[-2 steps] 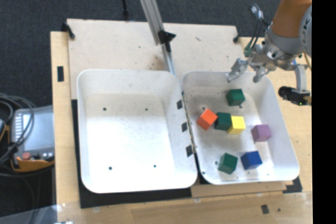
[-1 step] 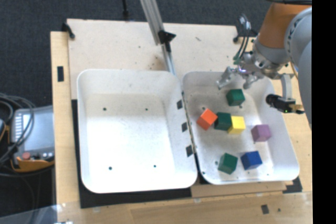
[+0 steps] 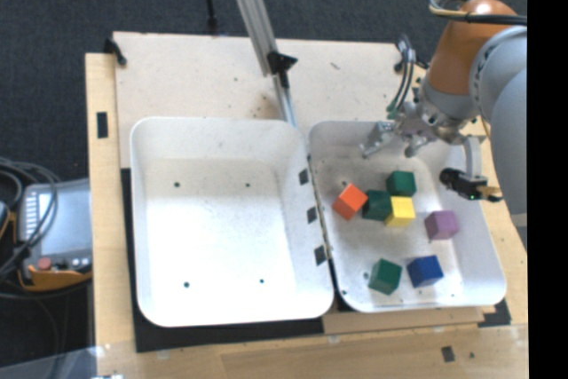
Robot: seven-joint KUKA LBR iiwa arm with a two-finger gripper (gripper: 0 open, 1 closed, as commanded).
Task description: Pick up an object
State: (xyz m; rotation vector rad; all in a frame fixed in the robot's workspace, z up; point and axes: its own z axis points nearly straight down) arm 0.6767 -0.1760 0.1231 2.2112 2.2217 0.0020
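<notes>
Blocks lie loose in the right bin [image 3: 351,146], all below the hand [image 3: 390,136]: an orange block [image 3: 350,200] down-left of it, a green block [image 3: 401,183] just beneath, a dark green block [image 3: 377,206] touching a yellow block [image 3: 402,210], then purple [image 3: 441,225], blue [image 3: 425,270] and another green [image 3: 385,275] farther off. Hand hovers at the bin's far edge, fingers parted, gripping nothing. Left bin [image 3: 222,209] sits beside on the worktop [image 3: 195,67].

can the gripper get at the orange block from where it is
Probably yes. The gripper hangs above the right bin's far end, and the orange block lies at the cluster's left edge with bare floor beside it.
</notes>
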